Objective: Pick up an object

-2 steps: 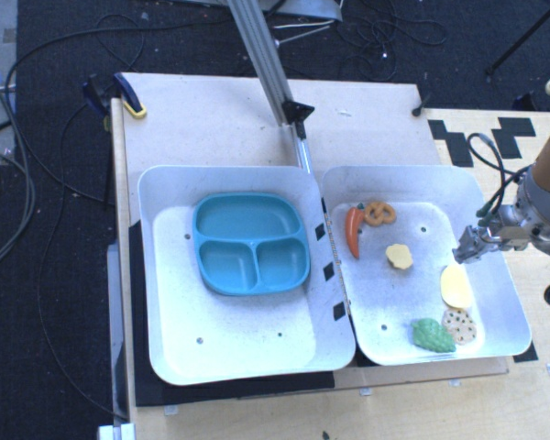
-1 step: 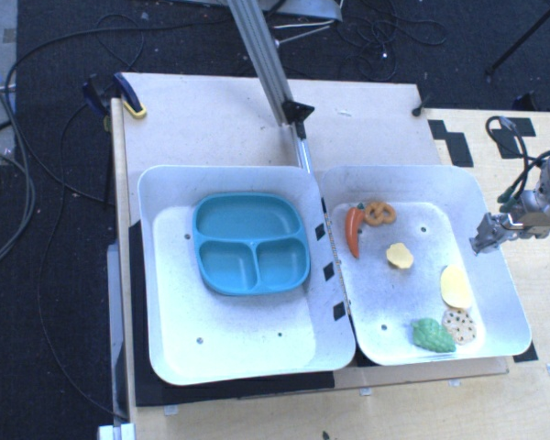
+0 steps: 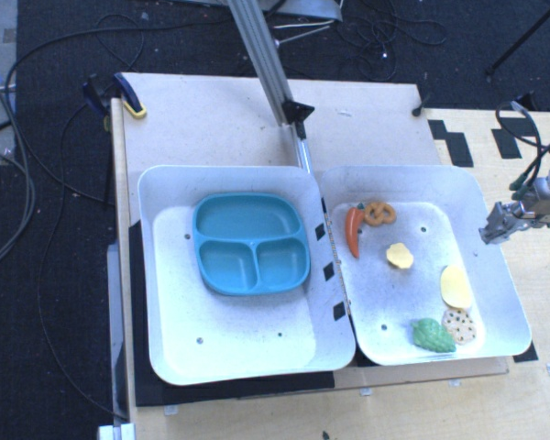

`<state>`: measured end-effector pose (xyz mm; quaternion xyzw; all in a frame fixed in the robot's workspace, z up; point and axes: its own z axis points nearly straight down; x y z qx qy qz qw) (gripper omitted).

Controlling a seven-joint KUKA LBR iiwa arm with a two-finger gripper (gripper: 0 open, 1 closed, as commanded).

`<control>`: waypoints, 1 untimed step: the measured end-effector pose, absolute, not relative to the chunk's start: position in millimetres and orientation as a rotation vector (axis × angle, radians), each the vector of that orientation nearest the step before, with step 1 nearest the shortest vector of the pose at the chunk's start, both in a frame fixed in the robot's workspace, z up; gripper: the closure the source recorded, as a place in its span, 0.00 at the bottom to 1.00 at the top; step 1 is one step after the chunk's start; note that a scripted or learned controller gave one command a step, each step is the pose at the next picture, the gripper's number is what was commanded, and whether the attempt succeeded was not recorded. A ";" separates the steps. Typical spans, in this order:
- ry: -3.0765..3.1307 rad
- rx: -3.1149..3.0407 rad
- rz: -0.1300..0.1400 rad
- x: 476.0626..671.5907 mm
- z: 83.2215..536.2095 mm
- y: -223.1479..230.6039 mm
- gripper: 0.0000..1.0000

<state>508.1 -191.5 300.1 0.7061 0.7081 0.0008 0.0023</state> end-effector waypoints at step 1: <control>2.229 2.215 0.000 523.1 282.8 -134.4 1.00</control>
